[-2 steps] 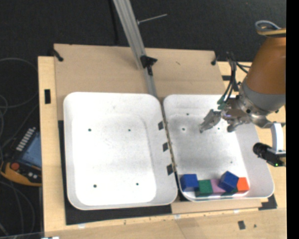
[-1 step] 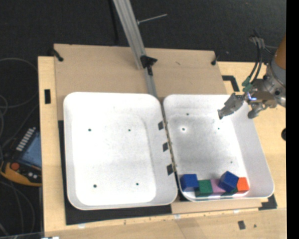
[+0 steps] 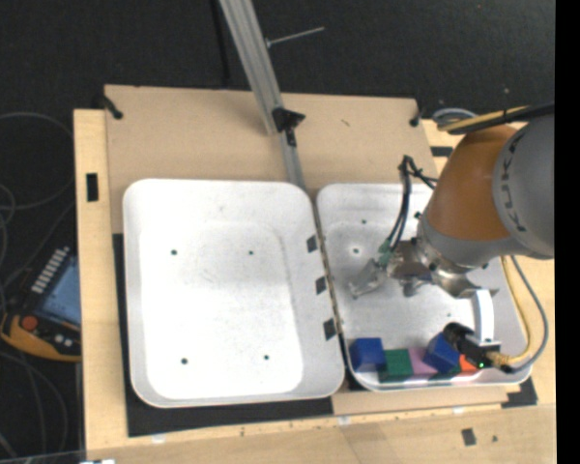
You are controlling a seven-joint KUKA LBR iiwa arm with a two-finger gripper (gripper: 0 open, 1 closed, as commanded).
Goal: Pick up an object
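Several small blocks lie along the near edge of the right bin (image 3: pixel 367 211): a blue block (image 3: pixel 367 353), a green block (image 3: pixel 397 363), a pale purple piece (image 3: pixel 420 362), and a second blue block (image 3: pixel 442 354) with an orange piece (image 3: pixel 467 363) beside it. My gripper (image 3: pixel 369 278) hangs over the bin's bare middle, left of the wrist and well above the blue block. Nothing shows in the gripper. The arm's grey and orange wrist (image 3: pixel 474 211) covers the bin's right part.
The left bin (image 3: pixel 222 288) sits alongside, split from the right one by a low divider with black clips (image 3: pixel 321 283). A slanted metal rail (image 3: pixel 256 56) rises from the back. Cables and a handheld pendant (image 3: pixel 48 307) lie off the bench at left.
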